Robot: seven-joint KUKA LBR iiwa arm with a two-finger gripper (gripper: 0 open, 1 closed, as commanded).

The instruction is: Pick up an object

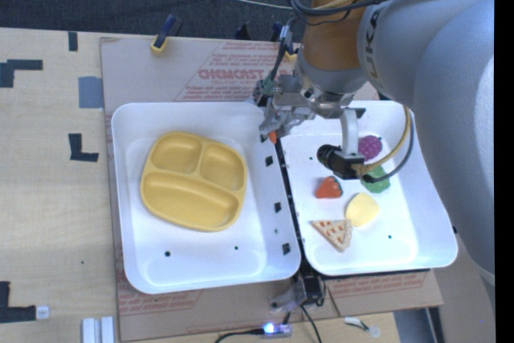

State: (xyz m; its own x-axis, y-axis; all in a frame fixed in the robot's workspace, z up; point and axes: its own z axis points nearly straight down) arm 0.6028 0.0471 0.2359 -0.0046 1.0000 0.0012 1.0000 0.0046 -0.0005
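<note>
While the hand [275,118] hangs upper middle of frame, I can't tell if it's wide or narrow. Red piece [328,189], yellow lump [362,210] and tan wedge [333,233] lie lower right, in the right-hand bin [418,249].

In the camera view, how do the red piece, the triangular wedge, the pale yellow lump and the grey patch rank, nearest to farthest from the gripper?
From the gripper:
1. red piece, middle of the right bin.
2. triangular wedge and pale yellow lump, nearer the camera: too close to call.
3. grey patch, bench, far left.
</note>
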